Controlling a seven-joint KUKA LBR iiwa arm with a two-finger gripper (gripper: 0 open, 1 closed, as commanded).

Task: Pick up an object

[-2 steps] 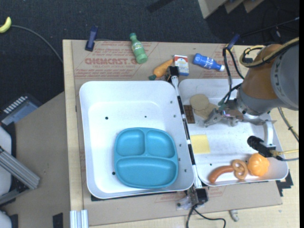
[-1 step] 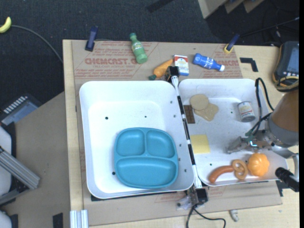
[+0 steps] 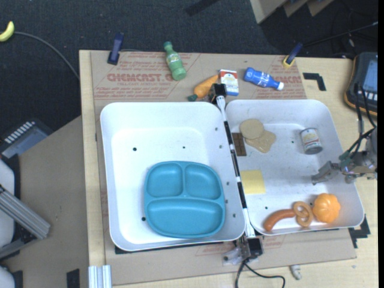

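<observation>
On the bench (image 3: 150,263), seen from the camera view above, two shallow white bins sit side by side, touching along a central seam. The left bin (image 3: 120,137) contains a blue divided tray (image 3: 184,198) with three compartments, lying in the near half of the bin. The right bin (image 3: 282,113) contains several candidate objects: two tan bread slices (image 3: 258,135), overlapping, near the far-left corner; a small tin can (image 3: 311,140) on its side toward the far-right; a yellow square block (image 3: 252,182) against the left wall; a sausage (image 3: 277,218), a pretzel (image 3: 303,213) and an orange pumpkin (image 3: 326,207) grouped along the near edge, the pretzel touching the sausage and just beside the pumpkin.

The gripper (image 3: 329,173) enters at the right rim of the right bin, above the pumpkin and below the can, with nothing visible between its parts. Whether it is open or closed cannot be determined at this resolution.

Behind the bins, on the board, lie a green bottle (image 3: 175,62), a blue bottle (image 3: 263,78), a small carton (image 3: 228,81) and an orange carrot (image 3: 206,86).
</observation>
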